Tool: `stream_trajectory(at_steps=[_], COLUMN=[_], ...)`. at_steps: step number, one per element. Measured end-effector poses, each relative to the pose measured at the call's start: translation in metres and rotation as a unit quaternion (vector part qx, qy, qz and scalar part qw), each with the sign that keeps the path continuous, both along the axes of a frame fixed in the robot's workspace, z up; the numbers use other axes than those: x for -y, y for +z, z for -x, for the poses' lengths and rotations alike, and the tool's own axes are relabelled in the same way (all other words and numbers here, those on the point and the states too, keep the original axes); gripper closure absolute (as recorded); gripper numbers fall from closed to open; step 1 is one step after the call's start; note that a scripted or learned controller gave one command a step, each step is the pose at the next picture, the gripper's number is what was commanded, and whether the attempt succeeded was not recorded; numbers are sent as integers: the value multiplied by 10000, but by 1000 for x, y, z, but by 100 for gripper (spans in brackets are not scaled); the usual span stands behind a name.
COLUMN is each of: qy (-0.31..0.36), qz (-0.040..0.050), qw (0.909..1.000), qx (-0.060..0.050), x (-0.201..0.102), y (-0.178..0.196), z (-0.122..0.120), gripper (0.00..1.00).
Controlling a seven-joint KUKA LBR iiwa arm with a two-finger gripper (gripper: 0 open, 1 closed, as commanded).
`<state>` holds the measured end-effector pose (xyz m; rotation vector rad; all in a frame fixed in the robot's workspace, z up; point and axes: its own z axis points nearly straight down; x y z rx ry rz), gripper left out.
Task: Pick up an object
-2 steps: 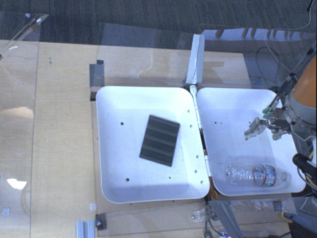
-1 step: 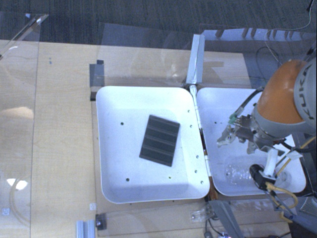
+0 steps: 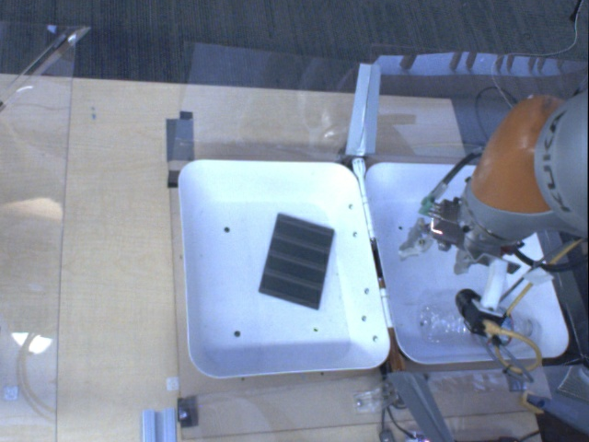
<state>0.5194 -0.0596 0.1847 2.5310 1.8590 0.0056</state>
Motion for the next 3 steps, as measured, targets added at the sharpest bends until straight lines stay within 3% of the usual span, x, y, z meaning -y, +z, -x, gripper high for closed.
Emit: stream_trajectory(at_steps=[1,2,3], qy=[-80,339,333], qz=[7,17,6], qw=[10000,9994,9994], qx=[6,12,47], x=[41,98,50], y=[20,29,-95], z=[-29,-50,-4], gripper=[0,0,0])
